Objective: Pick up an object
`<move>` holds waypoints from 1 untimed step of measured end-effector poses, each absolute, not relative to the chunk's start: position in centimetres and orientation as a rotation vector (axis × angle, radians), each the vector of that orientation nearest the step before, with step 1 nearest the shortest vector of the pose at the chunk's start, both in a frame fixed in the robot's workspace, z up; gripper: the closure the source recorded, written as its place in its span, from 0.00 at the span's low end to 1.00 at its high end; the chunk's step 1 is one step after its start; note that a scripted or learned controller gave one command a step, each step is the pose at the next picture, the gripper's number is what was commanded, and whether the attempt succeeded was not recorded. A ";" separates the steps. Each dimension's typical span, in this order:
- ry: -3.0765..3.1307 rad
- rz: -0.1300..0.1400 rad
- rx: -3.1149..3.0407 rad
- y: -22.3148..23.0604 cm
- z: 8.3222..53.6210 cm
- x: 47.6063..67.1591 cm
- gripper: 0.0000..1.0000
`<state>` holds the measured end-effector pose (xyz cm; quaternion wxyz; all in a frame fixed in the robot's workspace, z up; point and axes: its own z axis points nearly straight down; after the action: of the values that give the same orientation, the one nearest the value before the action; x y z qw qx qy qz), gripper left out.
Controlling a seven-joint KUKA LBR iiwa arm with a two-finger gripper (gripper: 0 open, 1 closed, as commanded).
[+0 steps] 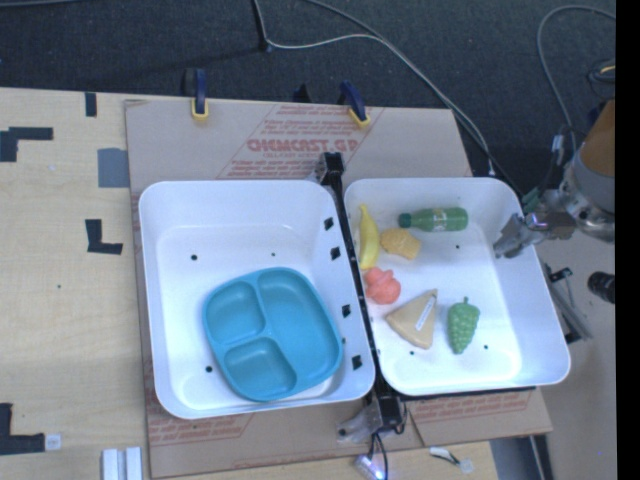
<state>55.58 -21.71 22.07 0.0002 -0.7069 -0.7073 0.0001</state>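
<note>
**Toy food waits in the right bin**

Two white bins sit side by side on a sheet of brown cardboard (300, 148) on the bench.

The left bin (170, 228) holds a blue tray (270, 333) with three parts. The tray lies flat, near the front edge of that bin.

The right bin (530, 338) holds the toy food. A green bottle (433, 219) lies on its side near the back edge. A yellow banana (368, 236) lies along the left wall of this bin. A small yellow-orange piece (400, 243) sits just beside the banana, below the bottle. A pink-red fruit (381, 286) sits near the left wall, just below the banana. A tan wedge of cheese (415, 319) lies in the middle of the bin, toward the front. A bunch of green grapes (462, 325) sits just to the right of the cheese.

The gripper (512, 240) is at the right wall of the right bin, near the back corner. It is well apart from every toy. It is too small and blurry to tell how it stands.

Two blue and yellow clamps (200, 96) grip the back edge of the cardboard.
</note>
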 end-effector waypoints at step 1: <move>-2.222 0.000 -2.221 -21.7 22.1 55.6 0.00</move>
<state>55.58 -21.71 22.07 0.0002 -0.7069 -0.7073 0.0001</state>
